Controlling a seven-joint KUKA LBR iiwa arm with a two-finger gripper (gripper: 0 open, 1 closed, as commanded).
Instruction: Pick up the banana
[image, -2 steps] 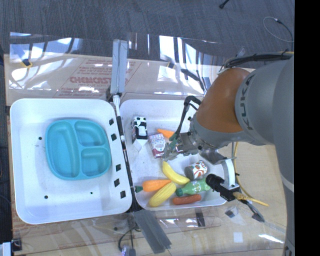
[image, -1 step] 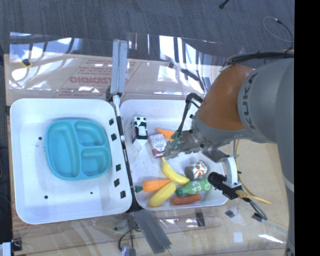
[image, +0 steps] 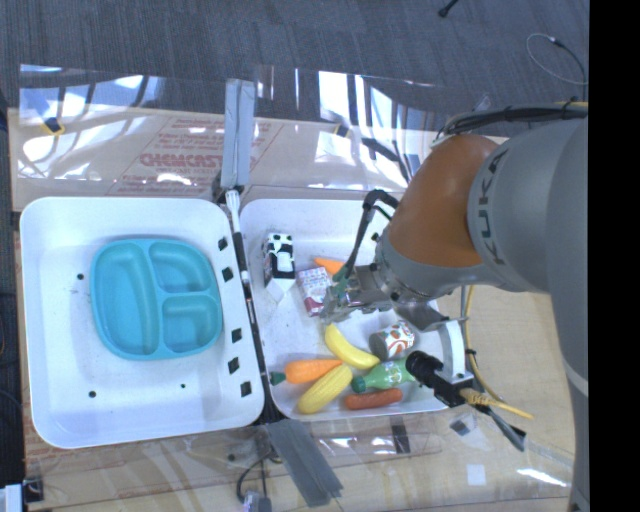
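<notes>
The banana (image: 348, 347) lay in the right bin (image: 290, 215), lower centre of the frame, beside a carrot (image: 312, 371). It was judged light, smooth and curved, best gripped mid-body. The gripper (image: 345, 297) hovered above.

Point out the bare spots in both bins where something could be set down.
Left bin: bare floor all around the blue tray, widest along the near edge. Right bin: a bare strip at the far wall, behind the cow toy. Its near half is crowded with the banana, carrots and a bottle.
</notes>
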